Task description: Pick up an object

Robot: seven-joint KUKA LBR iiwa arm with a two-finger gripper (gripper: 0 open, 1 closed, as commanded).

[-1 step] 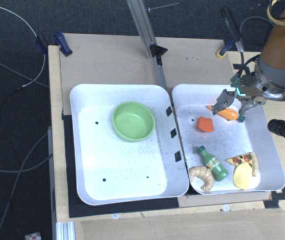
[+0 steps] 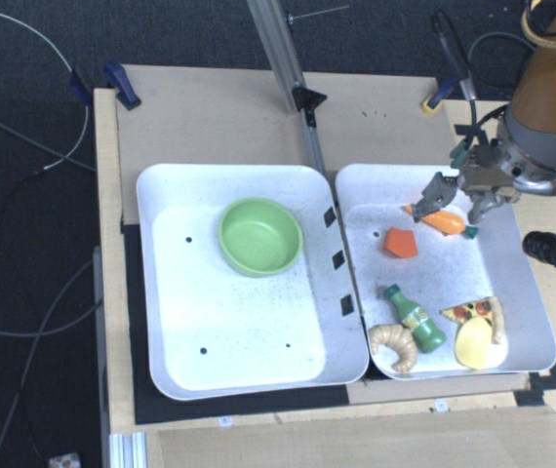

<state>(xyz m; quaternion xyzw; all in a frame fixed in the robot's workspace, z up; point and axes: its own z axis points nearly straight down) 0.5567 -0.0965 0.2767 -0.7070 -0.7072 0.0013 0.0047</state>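
Observation:
My gripper point(image 2: 457, 203) hangs over the far part of the right bin point(image 2: 441, 273), its two fingers spread open. Just below and between the fingertips lies an orange carrot point(image 2: 441, 222) with a green tip. I cannot tell whether the fingers touch it, and it looks to be resting on the bin floor. A red-orange block point(image 2: 401, 244) sits a little to the carrot's left. Nearer the front lie a green bottle point(image 2: 417, 321), a tan croissant point(image 2: 396, 346), a pizza slice point(image 2: 474, 311) and a yellow round piece point(image 2: 475, 345).
The left bin point(image 2: 210, 330) holds a green bowl point(image 2: 260, 235) near its far side. A metal pole point(image 2: 283, 42) slants down to the divider between the bins. The wooden bench edge point(image 2: 376, 115) runs behind both bins.

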